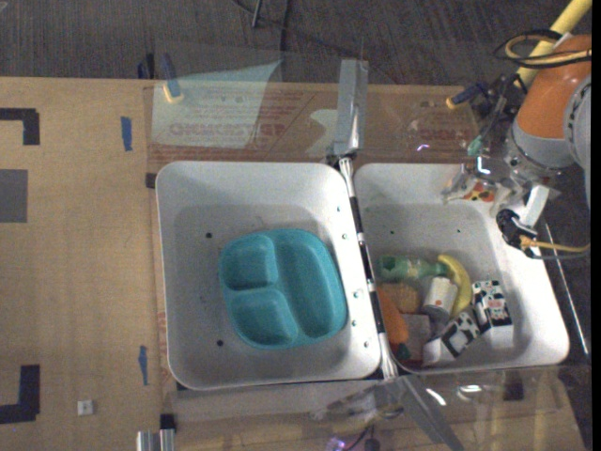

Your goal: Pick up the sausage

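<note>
Tan board covers the flat bench (75, 252), and on it sit two shallow, glossy white plastic bins: the left bin (188, 181) and the right bin (423, 205). In the left bin you have a smooth teal plastic plate (282, 289), rounded and split into three compartments. The grey arm with its orange band (554, 111) reaches in at 2 o'clock in the view. Its gripper (481, 184) hangs over the right bin's far corner, and you cannot tell whether it is apart or together, nor whether anything sits in it.

The sausage is most likely the orange-red, rod-shaped piece (395, 325) at 7 o'clock in the right bin, against the left wall. It lies in a jumble with a curved yellow banana (458, 280), a green bottle-like toy (408, 270) and a black-and-white boxy carton (491, 304). The gripper is well apart from it, so treat the pick as not yet made: approach, descent, grasp and lift are all left.
</note>
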Controlling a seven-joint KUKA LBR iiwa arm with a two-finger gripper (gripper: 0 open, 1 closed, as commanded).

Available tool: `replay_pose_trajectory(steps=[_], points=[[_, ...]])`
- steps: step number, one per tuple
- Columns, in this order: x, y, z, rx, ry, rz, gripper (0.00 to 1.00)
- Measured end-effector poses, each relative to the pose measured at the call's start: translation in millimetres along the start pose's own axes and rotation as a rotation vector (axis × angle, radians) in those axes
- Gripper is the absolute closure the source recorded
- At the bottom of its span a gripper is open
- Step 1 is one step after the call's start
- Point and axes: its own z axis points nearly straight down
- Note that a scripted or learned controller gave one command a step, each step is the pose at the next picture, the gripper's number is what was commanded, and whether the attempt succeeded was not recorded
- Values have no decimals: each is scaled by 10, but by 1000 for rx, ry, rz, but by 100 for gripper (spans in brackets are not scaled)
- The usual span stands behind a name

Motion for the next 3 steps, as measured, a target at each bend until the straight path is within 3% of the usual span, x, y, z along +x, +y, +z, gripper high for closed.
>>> replay_pose_trajectory(steps=[1, 2, 3], points=[[35, -14, 156, 14, 5, 22, 0], [54, -8, 54, 11, 3, 19, 100], [119, -151, -484, -10, -6, 79, 100]])
